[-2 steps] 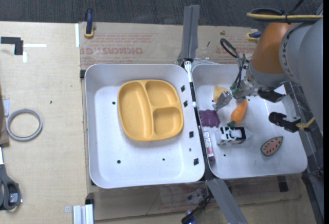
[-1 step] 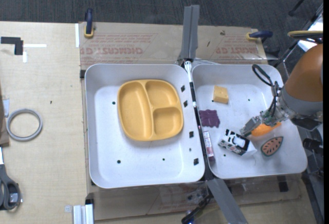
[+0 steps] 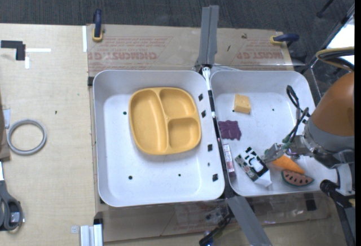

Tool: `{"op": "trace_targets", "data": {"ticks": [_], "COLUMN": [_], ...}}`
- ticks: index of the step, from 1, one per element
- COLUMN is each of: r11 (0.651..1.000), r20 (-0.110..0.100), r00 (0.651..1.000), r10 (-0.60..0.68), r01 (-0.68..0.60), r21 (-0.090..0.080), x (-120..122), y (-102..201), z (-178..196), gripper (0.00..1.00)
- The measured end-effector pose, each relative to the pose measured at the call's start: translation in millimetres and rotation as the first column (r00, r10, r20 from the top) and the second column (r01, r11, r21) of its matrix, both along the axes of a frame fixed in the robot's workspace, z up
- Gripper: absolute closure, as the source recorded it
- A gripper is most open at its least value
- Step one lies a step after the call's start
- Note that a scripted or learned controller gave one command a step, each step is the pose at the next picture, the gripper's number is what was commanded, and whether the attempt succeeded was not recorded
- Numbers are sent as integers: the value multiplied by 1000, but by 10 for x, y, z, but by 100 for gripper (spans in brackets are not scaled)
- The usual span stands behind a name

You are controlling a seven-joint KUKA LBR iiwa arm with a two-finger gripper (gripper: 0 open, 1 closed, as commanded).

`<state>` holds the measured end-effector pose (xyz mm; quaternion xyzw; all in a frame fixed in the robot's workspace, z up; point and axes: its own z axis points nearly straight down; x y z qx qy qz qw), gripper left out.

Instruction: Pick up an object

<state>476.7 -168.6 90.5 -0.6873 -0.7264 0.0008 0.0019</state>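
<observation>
**Fingers low in the right-hand bin, among crowded objects**

Where the arm [image 3: 338, 121] reaches down into the right bin [image 3: 265, 78], its fingers [image 3: 276, 153] sit low over a cluster of small items, and whether they are apart, together or clamped on anything cannot be told; nothing is seen between them. Just beside the fingers, on the arm's side, lies an orange wedge [image 3: 292, 163], the likeliest thing to be picked, with a watermelon slice [image 3: 297, 179] touching or nearly touching it just beyond. On the fingers' other side, close by, rests a black-and-white packet [image 3: 252, 163]. Farther from the fingers, toward the bin divider, lie a purple piece [image 3: 229, 130] and a narrow stick-like item [image 3: 227, 157] along the wall; a yellow cheese block [image 3: 242, 104] sits well apart, toward the far wall.

Risks, as judged from this layout: the crowding may let the fingers close on two items at once, or nudge the wedge against the slice so that it slips aside; the wedge's tapered shape may squeeze out under closing pressure; a descent too near the packet may pin it instead.

Containers: the left bin [image 3: 113, 171], well away from the fingers, holds a yellow divided plate [image 3: 164, 121] with three compartments, which look bare. On the worktop [image 3: 45, 81] beyond that bin lies a grey ring [image 3: 26, 136].
</observation>
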Motion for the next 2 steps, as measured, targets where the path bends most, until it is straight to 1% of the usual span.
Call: {"op": "trace_targets", "data": {"ticks": [1, 2], "r11": [1000, 997], "r20": [-2, 1], "r00": [1000, 997], "r10": [1, -77], "r01": [-1, 77], "r21": [0, -4], "x": [2, 230], "y": [-6, 747], "z": [81, 2020], "gripper": [100, 100]}}
